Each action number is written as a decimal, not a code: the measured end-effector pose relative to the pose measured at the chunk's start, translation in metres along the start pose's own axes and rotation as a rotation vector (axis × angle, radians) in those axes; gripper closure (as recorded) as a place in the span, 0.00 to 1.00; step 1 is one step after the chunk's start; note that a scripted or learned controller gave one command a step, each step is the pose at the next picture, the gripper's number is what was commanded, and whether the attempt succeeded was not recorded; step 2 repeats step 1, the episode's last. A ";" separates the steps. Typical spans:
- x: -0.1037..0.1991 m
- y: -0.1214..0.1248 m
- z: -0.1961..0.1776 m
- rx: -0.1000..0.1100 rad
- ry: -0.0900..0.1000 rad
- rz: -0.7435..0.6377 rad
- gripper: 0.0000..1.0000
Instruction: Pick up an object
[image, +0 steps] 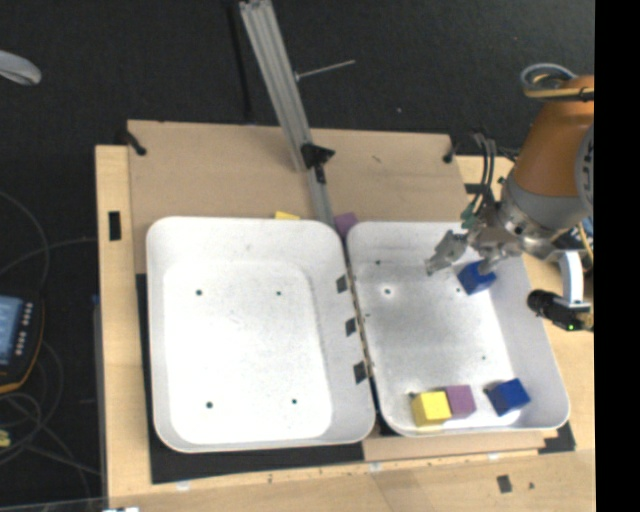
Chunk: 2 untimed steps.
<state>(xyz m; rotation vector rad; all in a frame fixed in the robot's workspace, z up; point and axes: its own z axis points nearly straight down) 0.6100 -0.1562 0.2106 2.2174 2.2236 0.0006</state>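
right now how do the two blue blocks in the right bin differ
The upper blue block sits near the bin's far right side, right under the tool; the lower blue block lies in the near right corner, away from the arm. The lower one has neighbours, a purple block and a yellow block, in a row to its left; the upper one lies alone. Both are small, blue and in the right bin.

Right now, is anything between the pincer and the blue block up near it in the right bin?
Nothing visible is. The pincer hangs right beside the upper blue block, with bare floor of the right bin around them. The yellow block, purple block and second blue block lie along the near wall.
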 end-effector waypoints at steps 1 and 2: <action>-0.041 0.014 -0.064 -0.007 -0.005 0.004 0.00; -0.041 0.014 -0.064 -0.007 -0.005 0.004 0.00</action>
